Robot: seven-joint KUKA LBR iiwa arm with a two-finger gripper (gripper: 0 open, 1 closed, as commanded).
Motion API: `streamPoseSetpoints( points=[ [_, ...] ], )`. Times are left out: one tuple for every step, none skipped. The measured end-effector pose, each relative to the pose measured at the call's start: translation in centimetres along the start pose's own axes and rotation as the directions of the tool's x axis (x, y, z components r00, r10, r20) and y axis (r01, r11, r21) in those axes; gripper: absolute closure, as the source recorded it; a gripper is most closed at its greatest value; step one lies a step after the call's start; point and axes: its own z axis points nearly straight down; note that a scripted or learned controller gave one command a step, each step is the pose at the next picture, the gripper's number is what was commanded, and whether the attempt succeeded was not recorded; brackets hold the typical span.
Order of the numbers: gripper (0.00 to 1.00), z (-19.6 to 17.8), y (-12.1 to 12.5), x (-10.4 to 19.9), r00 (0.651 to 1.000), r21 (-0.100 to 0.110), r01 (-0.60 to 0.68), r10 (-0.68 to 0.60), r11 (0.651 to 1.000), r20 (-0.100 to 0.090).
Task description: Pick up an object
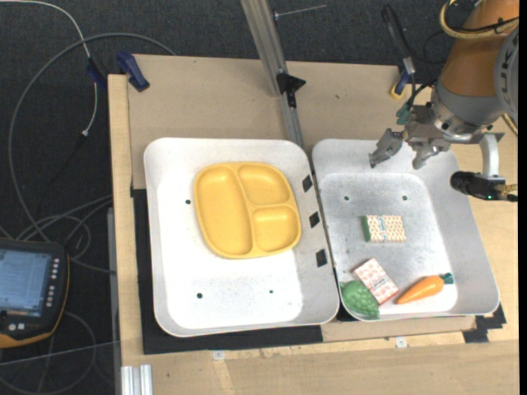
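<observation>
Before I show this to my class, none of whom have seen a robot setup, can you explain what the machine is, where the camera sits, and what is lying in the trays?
The camera is fixed above the bench, looking down at a slant. The grey and orange machine at the right is a robot arm; its gripper, a two-finger claw, hangs open over the far edge of the right bin, holding nothing. That bin holds a patterned box, a small red and white packet, a green toy vegetable and a toy carrot. The left bin holds a yellow divided plate.
</observation>
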Motion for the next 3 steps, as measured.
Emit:
streamPoseSetpoints(
  points=[
    [0.0,0.0,0.0,0.0,1.0,0.0,0.0,0.0,1.0,0.0],
    [0.0,4.3,0.0,-0.4,1.0,0.004,-0.002,0.002,1.0,0.0],
    [0.0,8.6,-0.3,-0.5,1.0,0.005,-0.001,0.001,1.0,0.0]
  ],
)
